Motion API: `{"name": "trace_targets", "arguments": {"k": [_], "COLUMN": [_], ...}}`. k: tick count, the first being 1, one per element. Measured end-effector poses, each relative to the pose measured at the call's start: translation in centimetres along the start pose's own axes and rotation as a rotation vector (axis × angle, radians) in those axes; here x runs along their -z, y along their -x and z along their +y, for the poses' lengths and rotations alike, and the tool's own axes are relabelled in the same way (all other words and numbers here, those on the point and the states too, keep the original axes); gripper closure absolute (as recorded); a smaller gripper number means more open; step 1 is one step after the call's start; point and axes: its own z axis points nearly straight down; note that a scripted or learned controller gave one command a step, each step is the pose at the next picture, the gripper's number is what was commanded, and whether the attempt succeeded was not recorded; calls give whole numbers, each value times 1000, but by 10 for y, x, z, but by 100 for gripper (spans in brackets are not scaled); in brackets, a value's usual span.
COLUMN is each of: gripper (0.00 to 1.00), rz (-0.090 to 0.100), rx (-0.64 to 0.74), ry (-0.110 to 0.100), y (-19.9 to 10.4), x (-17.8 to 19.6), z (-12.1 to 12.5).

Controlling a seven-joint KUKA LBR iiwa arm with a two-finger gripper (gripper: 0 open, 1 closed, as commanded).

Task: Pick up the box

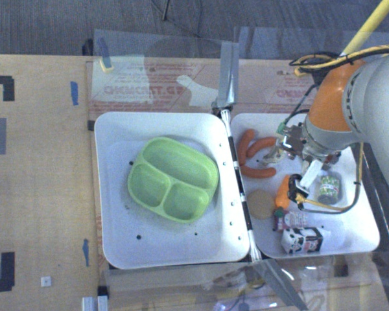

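The box (pixel 302 239) is a small white carton with black patches and a pinkish end, lying near the front edge of the right bin (pixel 363 235). My gripper (pixel 280 145) hangs over the back left of that bin, just beside the red sausages (pixel 256 154). It is well behind the box and apart from it. The grey arm with its orange band (pixel 330 102) reaches in from the right.
A green divided plate (pixel 173 179) lies in the left bin (pixel 117 238). In the right bin there are also a brown round disc (pixel 260 203), an orange carrot-like piece (pixel 283 193) and a small green-labelled jar (pixel 328 188), all between the gripper and the box.
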Motion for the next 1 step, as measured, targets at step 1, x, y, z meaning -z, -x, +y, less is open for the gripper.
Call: {"name": "trace_targets", "arguments": {"k": [1], "gripper": [0], "rz": [-2], "rx": [-239], "ry": [-1], "y": [-6], "x": [53], "z": [-6]}}
